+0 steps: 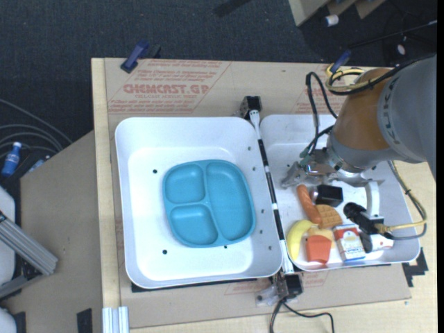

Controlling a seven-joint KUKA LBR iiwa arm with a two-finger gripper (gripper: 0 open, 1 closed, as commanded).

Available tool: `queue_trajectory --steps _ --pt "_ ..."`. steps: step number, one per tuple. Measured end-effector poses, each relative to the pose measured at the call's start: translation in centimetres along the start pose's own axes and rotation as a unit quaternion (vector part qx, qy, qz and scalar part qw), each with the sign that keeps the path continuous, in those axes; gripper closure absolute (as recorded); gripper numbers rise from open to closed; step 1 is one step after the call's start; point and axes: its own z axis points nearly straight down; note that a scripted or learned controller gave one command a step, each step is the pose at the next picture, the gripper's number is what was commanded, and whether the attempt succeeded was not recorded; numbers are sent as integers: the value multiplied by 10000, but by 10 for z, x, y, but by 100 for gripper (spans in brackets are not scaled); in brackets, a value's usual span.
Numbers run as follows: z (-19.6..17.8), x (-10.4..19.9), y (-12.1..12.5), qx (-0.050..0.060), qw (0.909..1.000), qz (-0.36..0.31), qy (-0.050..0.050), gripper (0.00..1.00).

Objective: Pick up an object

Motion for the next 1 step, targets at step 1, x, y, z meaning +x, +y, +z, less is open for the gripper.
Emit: queue_trajectory --steps 1 --pt "-10 1 1 -12 10000 2 1 100"
